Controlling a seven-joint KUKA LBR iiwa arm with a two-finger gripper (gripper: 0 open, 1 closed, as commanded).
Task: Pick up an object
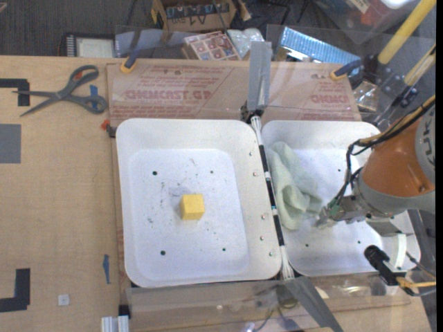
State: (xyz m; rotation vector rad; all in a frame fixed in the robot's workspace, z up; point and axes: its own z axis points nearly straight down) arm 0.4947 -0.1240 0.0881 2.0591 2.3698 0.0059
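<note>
A small yellow block [192,207] lies near the middle of the left bin [138,151]. A crumpled pale green cloth [288,185] lies along the left side of the right bin [325,254]. My gripper [324,218] is low in the right bin, at the cloth's lower right edge, with its tips touching or just beside the fabric. The orange-banded wrist [394,175] hangs over the right half of that bin and hides part of its floor.
Scissors [69,94] lie on the bench at the upper left. A cardboard sheet [180,92] sits behind the bins. A grey divider post [259,75] stands at the back between the bins. Clutter lies beyond the bench's far edge.
</note>
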